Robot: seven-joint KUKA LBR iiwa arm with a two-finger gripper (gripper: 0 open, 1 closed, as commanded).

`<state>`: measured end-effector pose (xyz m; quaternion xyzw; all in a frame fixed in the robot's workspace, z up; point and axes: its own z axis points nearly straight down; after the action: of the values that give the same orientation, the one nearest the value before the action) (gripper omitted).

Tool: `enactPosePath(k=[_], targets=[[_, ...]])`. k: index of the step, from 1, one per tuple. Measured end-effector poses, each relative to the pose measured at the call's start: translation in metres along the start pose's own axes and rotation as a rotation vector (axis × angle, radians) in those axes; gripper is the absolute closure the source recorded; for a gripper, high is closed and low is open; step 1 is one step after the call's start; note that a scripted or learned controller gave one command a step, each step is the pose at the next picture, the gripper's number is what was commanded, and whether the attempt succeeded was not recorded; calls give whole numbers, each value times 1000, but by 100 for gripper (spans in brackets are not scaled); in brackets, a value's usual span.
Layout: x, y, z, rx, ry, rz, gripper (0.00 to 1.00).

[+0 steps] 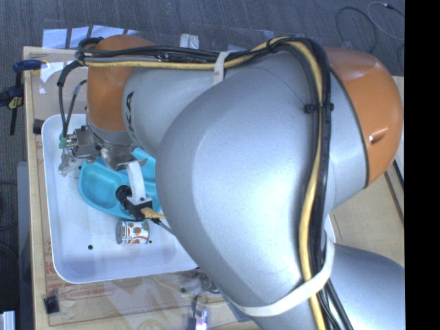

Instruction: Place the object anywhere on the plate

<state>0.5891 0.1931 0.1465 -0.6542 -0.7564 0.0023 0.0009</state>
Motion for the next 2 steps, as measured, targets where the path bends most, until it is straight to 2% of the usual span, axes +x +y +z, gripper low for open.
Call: enactPosePath(k=[1,2], targets=[[0,66,22,2,0,109,0],[1,31,-9,5,0,628,0]])
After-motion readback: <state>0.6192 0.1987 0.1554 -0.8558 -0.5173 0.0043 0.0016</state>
